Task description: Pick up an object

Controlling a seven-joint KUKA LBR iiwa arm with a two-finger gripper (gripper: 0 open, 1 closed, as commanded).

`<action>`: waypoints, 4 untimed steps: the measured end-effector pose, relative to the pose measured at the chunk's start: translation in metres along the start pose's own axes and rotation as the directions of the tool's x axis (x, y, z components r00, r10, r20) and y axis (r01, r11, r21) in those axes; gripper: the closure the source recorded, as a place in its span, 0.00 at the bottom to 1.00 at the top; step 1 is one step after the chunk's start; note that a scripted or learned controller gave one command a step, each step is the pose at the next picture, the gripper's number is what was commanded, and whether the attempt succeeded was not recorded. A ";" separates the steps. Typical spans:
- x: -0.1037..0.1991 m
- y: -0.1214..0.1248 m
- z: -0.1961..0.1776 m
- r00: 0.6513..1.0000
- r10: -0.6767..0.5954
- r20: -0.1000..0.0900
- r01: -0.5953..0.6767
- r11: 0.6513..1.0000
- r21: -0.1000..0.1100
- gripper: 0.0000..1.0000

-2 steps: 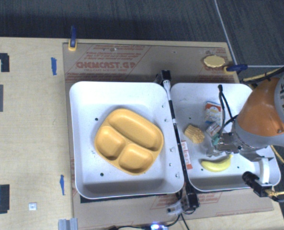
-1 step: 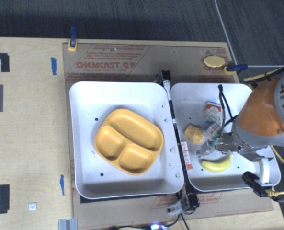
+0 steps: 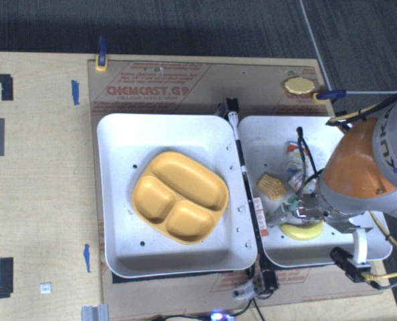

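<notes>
Gripper (image 3: 300,209) low in right bin (image 3: 273,131), above banana (image 3: 301,231), beside waffle (image 3: 272,186); finger state impossible to tell. Yellow tray (image 3: 179,196) in left bin (image 3: 118,179).

Robotics lab: taped bench (image 3: 37,179), cabled bins (image 3: 111,179).

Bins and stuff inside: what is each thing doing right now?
Yellow divided tray: lying flat, open side up, in the left bin.
Banana: lying in the right bin, under the arm.
Waffle-like piece: lying beside the arm.
Gripper: down among the items.
</notes>
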State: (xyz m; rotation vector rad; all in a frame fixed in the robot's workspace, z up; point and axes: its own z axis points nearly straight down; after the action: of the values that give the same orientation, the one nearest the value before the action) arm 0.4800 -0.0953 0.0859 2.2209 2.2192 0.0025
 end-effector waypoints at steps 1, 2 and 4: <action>-0.001 0.002 -0.011 1.000 0.001 0.002 -0.001 1.000 -0.007 1.00; -0.001 0.002 -0.011 1.000 0.001 0.002 -0.001 1.000 -0.007 0.00; -0.002 0.002 -0.011 1.000 0.000 0.002 0.000 1.000 -0.006 1.00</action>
State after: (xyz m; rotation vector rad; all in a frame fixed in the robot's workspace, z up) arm 0.4820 -0.0971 0.0967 2.2167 2.2161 0.0072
